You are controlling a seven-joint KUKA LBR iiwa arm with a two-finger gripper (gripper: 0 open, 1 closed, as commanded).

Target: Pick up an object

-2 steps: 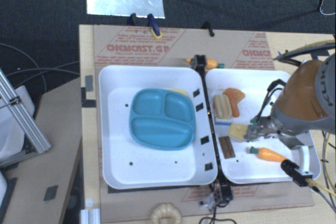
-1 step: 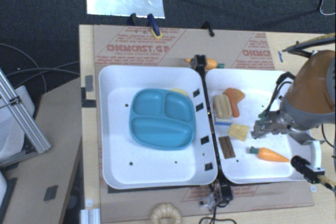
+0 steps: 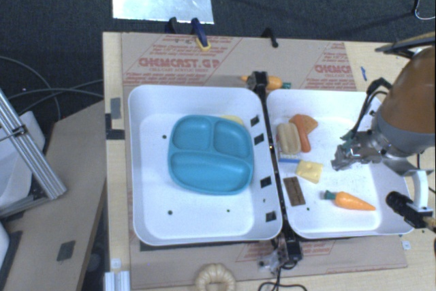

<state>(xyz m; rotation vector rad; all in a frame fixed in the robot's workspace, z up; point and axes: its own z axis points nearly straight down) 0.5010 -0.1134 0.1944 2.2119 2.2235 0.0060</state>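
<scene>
Bench (image 3: pixel 170 51): cardboard-coloured sheet with red lettering, carrying two shallow white bins pushed together. Everything below is placed against the black clamp strip (image 3: pixel 269 146) along the seam where the bins meet.

Left bin (image 3: pixel 146 215), left of the strip: holds a blue divided plate (image 3: pixel 210 153), three compartments, lying flat near the bin's middle. A pale yellow piece (image 3: pixel 234 120) peeks out from behind the plate's far edge, between the plate and the strip.

Right bin (image 3: pixel 320 225), right of the strip: this is where the arm (image 3: pixel 409 112) works. It comes in from the right, grey body with an orange-brown band, wrist bent down over the bin floor. Gripper (image 3: pixel 340 159) hangs low, well right of the strip, above the bare floor. Nothing seen between its tips; whether they stand wide or narrow, I cannot tell from here.

Candidates for picking, all in the right bin:
- orange carrot (image 3: pixel 354 201), right of the strip toward the near wall, just below the gripper, apart from it
- tan bread-like roll (image 3: pixel 288 138), just beside the strip
- orange-red piece (image 3: pixel 304 127), touching the roll's right side
- yellow cheese-like block (image 3: pixel 310 171), between the strip and the gripper
- small brown bar (image 3: pixel 294 191), near the strip, below the block

Beyond the strip's far end, outside the bins: a small orange object (image 3: pixel 274 83).
</scene>
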